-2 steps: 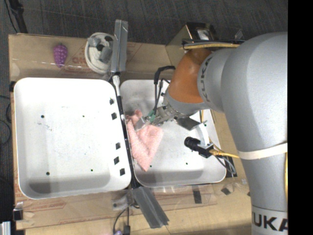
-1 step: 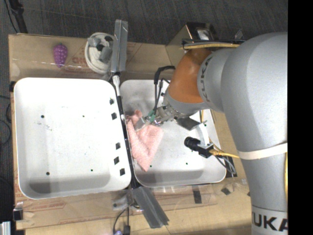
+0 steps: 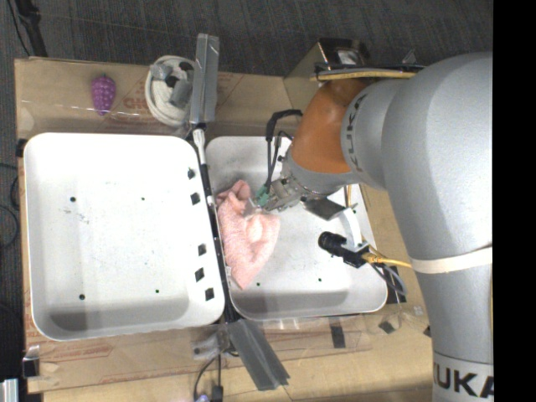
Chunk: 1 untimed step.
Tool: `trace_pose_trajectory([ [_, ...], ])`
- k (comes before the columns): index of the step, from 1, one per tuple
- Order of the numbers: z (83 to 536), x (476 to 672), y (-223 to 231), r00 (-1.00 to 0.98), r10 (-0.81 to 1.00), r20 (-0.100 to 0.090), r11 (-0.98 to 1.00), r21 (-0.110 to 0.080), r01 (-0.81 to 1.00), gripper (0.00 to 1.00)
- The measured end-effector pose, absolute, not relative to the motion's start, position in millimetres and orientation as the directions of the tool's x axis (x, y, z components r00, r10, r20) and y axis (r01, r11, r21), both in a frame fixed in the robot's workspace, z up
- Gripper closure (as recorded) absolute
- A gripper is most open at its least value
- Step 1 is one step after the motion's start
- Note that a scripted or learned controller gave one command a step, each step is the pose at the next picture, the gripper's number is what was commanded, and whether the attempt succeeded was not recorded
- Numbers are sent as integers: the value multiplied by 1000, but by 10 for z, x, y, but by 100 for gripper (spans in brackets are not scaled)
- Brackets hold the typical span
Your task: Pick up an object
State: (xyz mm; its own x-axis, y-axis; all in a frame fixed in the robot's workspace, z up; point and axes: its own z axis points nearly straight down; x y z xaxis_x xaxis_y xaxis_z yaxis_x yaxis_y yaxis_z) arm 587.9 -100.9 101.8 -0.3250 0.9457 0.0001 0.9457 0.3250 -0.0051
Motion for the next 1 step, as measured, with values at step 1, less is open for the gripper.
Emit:
trace_pose_trajectory([
  [1,1917,6174,-420,-130,991,0,130,-3,991,100],
])
